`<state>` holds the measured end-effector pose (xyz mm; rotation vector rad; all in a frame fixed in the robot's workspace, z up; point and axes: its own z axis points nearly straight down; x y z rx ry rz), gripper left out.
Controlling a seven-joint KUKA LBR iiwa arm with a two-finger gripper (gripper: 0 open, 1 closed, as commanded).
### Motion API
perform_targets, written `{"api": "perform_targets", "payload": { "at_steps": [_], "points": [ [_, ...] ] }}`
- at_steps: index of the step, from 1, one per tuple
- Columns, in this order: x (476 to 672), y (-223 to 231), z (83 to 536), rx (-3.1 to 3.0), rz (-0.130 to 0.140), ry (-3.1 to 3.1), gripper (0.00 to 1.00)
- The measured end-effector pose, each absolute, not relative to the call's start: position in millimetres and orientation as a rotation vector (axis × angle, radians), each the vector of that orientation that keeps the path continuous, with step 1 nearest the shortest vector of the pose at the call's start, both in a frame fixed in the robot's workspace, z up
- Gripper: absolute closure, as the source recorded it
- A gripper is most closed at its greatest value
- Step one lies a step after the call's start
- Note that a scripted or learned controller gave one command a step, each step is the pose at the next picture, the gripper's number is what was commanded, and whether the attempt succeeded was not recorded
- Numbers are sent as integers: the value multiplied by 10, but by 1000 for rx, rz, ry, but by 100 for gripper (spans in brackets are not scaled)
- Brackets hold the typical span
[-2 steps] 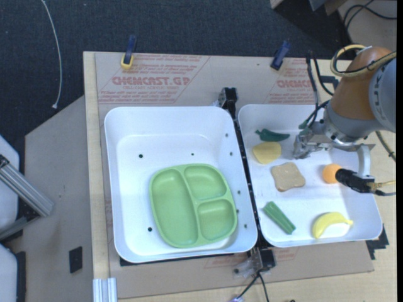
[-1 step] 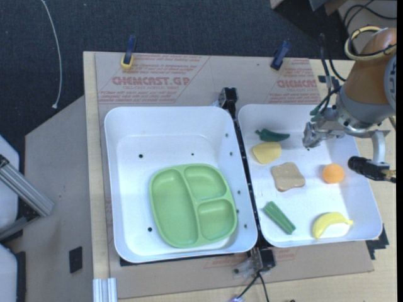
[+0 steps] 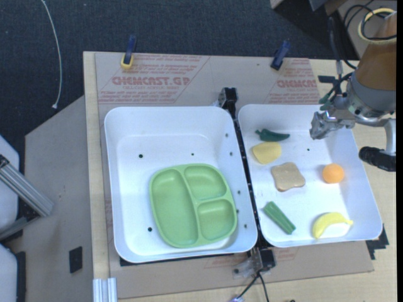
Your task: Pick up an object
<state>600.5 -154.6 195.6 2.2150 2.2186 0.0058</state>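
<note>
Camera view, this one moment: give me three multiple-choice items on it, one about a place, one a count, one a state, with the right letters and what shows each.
1. Where does the green divided plate lie?
A. in the left bin
B. in the right bin
C. on the carpet

2. How many food items lie in the right bin?
A. three
B. four
C. six

3. Where is the hand?
A. over the back of the right bin, with nothing seen between its fingers
B. pressed onto the divided plate
C. lifting the banana clear of the bin

Answers:
1 A: the plate sits on the floor of the left bin.
2 C: green pepper, yellow piece, toast, orange, green stick, banana.
3 A: it stands right of the pepper, and every item rests on the bin floor.
</note>
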Motion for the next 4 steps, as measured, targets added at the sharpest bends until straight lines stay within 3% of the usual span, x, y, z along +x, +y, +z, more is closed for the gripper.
{"api": "perform_targets", "payload": {
  "at_steps": [1, 4],
  "points": [
    [6017, -1546, 2202, 2216, 4, 2219, 100],
    [5609, 115, 2260, 2217, 2, 2231, 100]
  ]
}}
